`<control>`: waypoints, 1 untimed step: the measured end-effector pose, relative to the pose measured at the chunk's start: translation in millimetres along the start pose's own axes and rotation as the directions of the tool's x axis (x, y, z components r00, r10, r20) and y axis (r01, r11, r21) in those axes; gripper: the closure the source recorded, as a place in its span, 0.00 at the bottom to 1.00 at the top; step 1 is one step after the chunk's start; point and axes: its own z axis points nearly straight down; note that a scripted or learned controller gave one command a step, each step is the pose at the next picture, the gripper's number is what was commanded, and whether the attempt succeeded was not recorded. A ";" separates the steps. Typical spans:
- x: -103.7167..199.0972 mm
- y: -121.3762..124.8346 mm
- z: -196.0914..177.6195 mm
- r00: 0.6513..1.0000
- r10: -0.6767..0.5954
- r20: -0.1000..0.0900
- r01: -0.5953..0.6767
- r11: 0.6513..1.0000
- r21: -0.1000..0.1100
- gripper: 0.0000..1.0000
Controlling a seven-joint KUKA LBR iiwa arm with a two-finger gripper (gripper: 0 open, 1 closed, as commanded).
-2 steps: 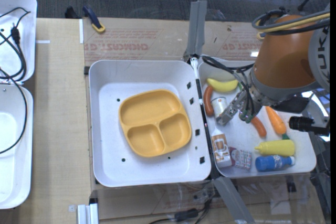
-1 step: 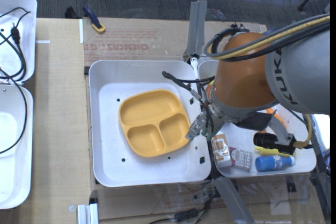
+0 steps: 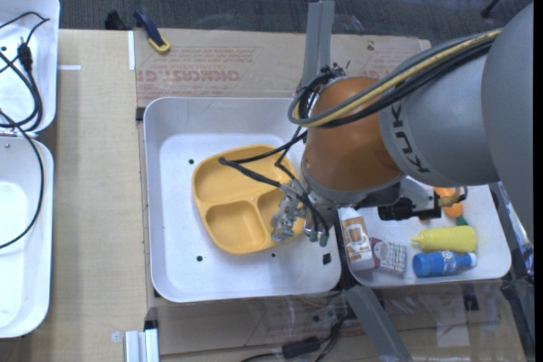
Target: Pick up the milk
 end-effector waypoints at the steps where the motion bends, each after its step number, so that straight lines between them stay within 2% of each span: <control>1: -0.1 0.0 0.0 1.000 0.000 0.000 0.000 1.000 0.000 0.00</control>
